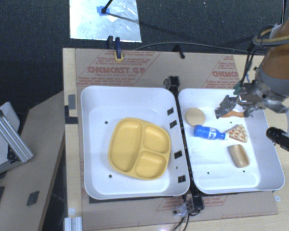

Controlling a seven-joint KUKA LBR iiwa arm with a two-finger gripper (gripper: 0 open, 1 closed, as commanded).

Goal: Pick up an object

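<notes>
Two white bins (135, 97) share the bench. Pincer (233, 107) hovers, grip state unclear. Just below, the blue bottle (208, 133) looks light, slick; grasp mid-body.

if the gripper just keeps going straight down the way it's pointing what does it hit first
Most likely the orange carrot-shaped piece lying just under the gripper in the right white bin. Depth is hard to judge from this slanted view, so it could instead land on bare bin floor beside it.

Yellow tray (139, 149) in white left bin (94, 109), blue bottle (208, 133), tan disc (195, 115), brown loaf (239, 155), orange-checked slice (238, 133), grey arm (279, 57) with orange band
</notes>
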